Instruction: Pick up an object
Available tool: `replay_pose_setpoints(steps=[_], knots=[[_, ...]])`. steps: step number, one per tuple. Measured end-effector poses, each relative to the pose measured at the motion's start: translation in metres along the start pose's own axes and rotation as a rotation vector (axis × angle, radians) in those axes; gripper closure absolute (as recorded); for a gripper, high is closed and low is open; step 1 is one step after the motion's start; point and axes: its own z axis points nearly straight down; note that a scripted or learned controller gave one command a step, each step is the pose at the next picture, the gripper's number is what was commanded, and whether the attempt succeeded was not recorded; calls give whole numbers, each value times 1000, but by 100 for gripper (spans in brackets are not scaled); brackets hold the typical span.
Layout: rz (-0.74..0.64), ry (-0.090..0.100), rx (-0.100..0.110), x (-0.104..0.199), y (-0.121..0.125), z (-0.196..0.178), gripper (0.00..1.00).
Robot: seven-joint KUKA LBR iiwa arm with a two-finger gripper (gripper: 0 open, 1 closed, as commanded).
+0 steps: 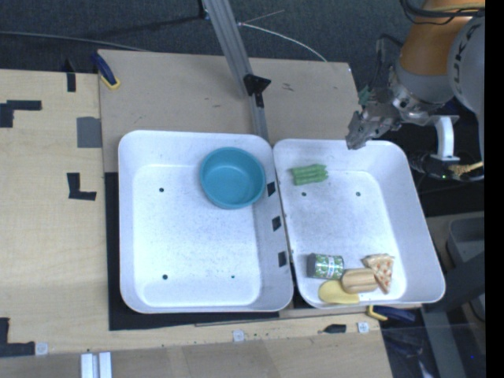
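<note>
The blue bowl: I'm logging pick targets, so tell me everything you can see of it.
The blue bowl is round, plain mid-blue, smooth like plastic, with a deep hollow that holds nothing. It stands upright, mouth up, on the floor of the left bin, at its far right corner near the rim that meets the other bin. Nothing else touches it.

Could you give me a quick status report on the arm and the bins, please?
Hand over right bin's far rim, nothing held. Green piece nearest, alone. Can and food bunched in near corner. Blue bowl in left bin.
</note>
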Motion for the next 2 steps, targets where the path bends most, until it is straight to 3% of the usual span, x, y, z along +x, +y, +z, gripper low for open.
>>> replay_pose_setpoints(steps=[2], knots=[[1,0,2,104,-8,-1,100]])
